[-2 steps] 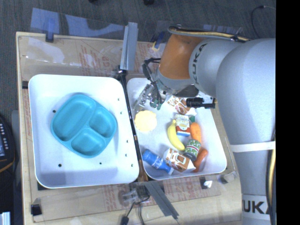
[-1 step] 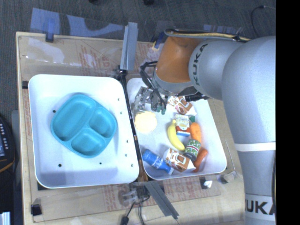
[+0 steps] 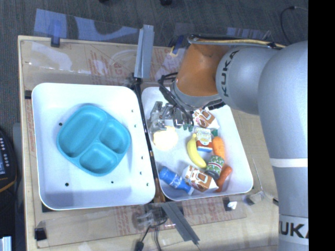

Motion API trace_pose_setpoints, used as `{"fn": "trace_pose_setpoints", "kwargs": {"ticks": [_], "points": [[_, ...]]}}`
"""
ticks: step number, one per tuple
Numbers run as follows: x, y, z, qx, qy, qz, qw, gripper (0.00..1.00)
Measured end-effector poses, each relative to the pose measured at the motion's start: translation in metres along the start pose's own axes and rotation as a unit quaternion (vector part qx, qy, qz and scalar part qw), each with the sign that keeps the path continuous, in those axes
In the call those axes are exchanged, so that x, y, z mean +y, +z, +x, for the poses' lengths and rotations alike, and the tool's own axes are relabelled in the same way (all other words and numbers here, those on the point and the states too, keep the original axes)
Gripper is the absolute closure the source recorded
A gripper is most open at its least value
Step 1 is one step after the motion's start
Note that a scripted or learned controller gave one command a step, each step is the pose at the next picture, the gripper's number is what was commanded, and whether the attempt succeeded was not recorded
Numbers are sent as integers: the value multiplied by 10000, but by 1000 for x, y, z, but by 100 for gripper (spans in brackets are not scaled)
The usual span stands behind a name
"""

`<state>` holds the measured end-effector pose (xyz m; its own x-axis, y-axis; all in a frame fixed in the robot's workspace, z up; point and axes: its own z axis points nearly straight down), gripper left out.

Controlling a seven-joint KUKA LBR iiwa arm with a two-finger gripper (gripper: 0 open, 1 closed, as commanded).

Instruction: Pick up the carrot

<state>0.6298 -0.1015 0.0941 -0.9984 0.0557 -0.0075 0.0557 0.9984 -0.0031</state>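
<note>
The KUKA arm (image 3: 261, 82) reaches in from the right, w/ its orange band (image 3: 196, 72) over the far end of the right bin (image 3: 242, 163). The gripper (image 3: 165, 120) hangs low in the far-left part of that bin, metal fingers (image 3: 157, 116) pointing left toward the bin's left wall. Jaws look parted w/ nothing between them, so released, not grasping.

The carrot (image 3: 219, 146) lies in the right part of the right bin, approx. mid-depth, well apart from the gripper. A second orange piece (image 3: 225, 175) sits nearer, by the near-right corner; can't tell if it's another carrot.

Other items in the right bin: a pale round thing (image 3: 165, 138) just beside and below the gripper; a banana (image 3: 195, 151) running near-far in the middle, just left of the carrot; a small carton (image 3: 205, 119) at the far side next to the gripper; a second small pkg (image 3: 204, 137) between carton and banana; a green-labelled can (image 3: 214, 167) touching the near end of the carrot; a red-and-white box (image 3: 198, 179) near the near wall; a blue item (image 3: 171, 178) at the near-left.

The left bin (image 3: 47, 187) holds a blue compartment tray (image 3: 94, 138), set at a tilt in the middle.
</note>
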Motion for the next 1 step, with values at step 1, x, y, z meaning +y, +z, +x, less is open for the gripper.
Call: {"fn": "trace_pose_setpoints", "kwargs": {"ticks": [1], "points": [[1, 0, -26, 27, -2617, 23, 9651, 100]]}}
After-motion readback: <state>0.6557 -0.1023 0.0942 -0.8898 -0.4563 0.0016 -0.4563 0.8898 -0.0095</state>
